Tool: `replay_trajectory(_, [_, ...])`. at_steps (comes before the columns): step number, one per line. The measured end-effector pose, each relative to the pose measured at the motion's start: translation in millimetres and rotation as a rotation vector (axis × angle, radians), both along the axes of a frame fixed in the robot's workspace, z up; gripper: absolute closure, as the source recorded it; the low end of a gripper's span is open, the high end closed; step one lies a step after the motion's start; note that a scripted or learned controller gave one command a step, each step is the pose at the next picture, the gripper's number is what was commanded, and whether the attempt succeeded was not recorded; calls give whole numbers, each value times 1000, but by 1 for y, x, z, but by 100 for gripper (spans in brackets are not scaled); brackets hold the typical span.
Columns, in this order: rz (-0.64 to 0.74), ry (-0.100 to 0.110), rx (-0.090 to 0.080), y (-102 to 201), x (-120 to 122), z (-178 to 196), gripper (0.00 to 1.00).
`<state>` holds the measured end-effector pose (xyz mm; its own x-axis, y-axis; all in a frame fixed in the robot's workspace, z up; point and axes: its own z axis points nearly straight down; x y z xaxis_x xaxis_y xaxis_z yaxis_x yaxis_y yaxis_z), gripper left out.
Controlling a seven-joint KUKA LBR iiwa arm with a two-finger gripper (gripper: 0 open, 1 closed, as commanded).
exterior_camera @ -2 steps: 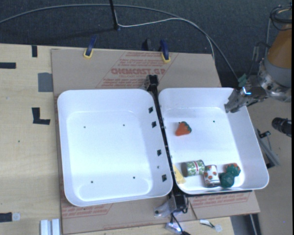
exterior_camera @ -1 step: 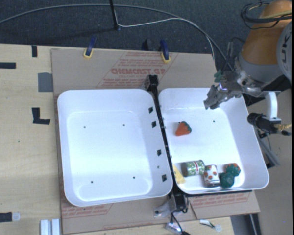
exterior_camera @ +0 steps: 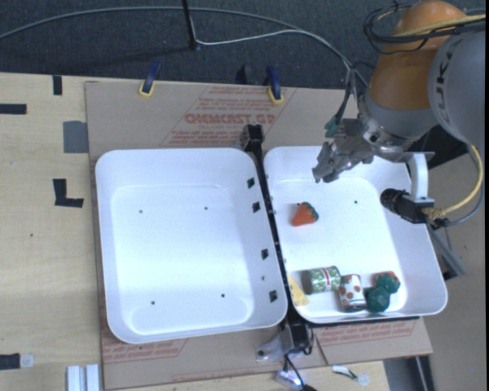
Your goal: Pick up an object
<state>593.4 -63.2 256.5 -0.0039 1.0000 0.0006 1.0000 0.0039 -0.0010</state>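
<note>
Overhead view of a desk covered in part by a brown cardboard sheet, with two shallow white bins sitting side by side on it. The left bin has nothing lying on its floor. The right bin holds several small objects. A small red-orange object with a green tip, resembling a toy strawberry, lies alone in the upper middle of that bin. Along the bin's near edge sits a cluster: a small green-and-white can lying on its side, just beside it a white cup-like item with red spots, and next to that a dark green lumpy toy with an orange patch, close to the bin's near right corner. A small yellow piece lies beside the can, against the divider between the bins. The grey arm with its orange band reaches in from the right, and its gripper hangs above the far part of the right bin, beyond the strawberry and apart from it. The jaws are dark and small in the picture, and whether they stand apart or together cannot be told; nothing is visible between them. Two blue clamps pin the cardboard at its far edge.
</note>
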Motion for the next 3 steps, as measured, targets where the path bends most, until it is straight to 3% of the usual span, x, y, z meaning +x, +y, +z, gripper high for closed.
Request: replay_trajectory(3, [0,1,0,144,42,-30,100])
